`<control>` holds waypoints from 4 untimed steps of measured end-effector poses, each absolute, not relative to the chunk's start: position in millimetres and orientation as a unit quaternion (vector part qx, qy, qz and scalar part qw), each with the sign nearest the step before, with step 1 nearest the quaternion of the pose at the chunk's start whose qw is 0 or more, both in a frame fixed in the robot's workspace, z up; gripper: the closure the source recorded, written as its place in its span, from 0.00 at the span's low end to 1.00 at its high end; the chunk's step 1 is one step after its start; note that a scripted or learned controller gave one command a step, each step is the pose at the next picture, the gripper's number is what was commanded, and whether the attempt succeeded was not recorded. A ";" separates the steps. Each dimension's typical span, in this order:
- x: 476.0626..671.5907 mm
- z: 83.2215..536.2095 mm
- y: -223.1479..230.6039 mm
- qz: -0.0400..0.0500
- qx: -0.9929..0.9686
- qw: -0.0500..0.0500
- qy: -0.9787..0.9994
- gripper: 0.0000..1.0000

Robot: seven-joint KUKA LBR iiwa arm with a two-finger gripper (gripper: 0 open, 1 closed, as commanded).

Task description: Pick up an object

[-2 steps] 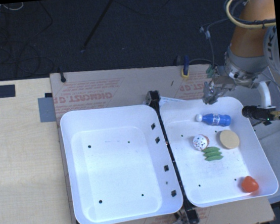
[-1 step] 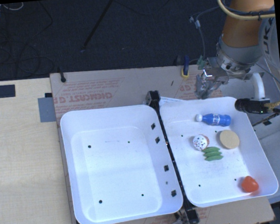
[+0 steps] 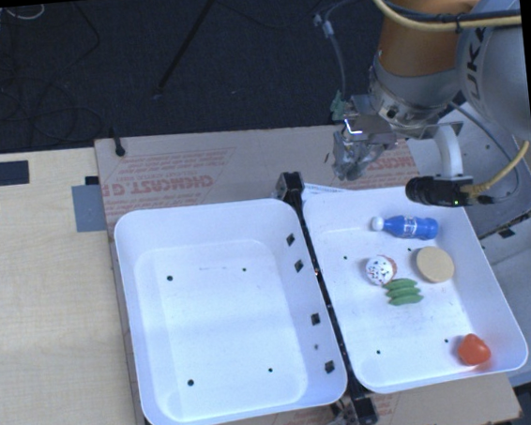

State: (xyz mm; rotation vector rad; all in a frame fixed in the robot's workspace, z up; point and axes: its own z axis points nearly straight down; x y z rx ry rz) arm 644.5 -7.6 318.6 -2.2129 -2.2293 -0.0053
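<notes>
The jaws (image 3: 353,162) hang past the right bin's (image 3: 504,323) far edge, grip state unclear; descending here risks missing the bottle (image 3: 409,227).

Five small things are lying in the right bin (image 3: 504,323). A blue bottle (image 3: 409,227) with a white cap is lying on its side, its cap pointing to 9 o'clock. Below it, a round white ball (image 3: 380,269) with dots is sitting just beside a flat tan disc (image 3: 434,264), which is at 3 o'clock from the ball. A green pea pod (image 3: 404,291) is lying flat at about 5 o'clock from the ball, touching or nearly touching it. A red-orange tomato (image 3: 472,349) is sitting well apart, near the bin's corner at 5 o'clock.
</notes>
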 end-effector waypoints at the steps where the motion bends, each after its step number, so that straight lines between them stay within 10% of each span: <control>1: 644.0 330.6 51.8 0.000 -0.706 0.001 -0.709 1.00; 3: 635.1 316.1 232.1 0.000 -0.704 0.002 -0.710 1.00; 4: 631.2 304.0 174.8 0.003 -0.708 0.001 -0.706 1.00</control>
